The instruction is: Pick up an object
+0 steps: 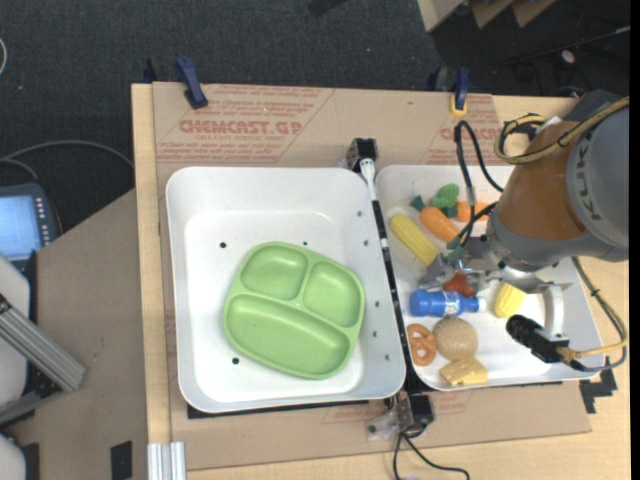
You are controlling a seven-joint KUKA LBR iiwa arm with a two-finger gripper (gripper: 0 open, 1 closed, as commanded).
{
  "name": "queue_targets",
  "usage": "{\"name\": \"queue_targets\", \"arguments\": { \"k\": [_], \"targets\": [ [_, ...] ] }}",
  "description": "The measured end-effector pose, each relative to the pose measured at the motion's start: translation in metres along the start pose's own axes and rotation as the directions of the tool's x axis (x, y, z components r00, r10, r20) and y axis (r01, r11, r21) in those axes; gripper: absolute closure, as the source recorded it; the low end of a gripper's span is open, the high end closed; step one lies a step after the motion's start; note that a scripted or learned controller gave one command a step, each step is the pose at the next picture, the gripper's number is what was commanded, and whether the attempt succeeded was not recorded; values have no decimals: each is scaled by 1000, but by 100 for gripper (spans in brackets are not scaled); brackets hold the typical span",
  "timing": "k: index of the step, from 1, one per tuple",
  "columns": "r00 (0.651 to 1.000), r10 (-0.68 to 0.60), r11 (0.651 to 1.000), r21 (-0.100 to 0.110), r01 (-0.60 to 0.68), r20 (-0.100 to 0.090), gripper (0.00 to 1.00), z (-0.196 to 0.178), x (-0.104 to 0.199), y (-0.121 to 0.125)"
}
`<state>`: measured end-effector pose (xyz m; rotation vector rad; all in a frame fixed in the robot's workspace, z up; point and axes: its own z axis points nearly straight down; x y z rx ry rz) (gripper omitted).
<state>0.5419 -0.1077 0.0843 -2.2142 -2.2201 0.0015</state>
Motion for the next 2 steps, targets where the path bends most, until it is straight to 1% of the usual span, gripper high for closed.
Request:
{"name": "queue_targets", "arguments": {
  "k": [1, 2],
  "targets": [
    [1000, 4, 1000, -5, -4, 3, 100, -10, -3, 1],
    [1000, -7, 1000, -18, 7, 1, 100, -107, 74, 43]
  ]
}}
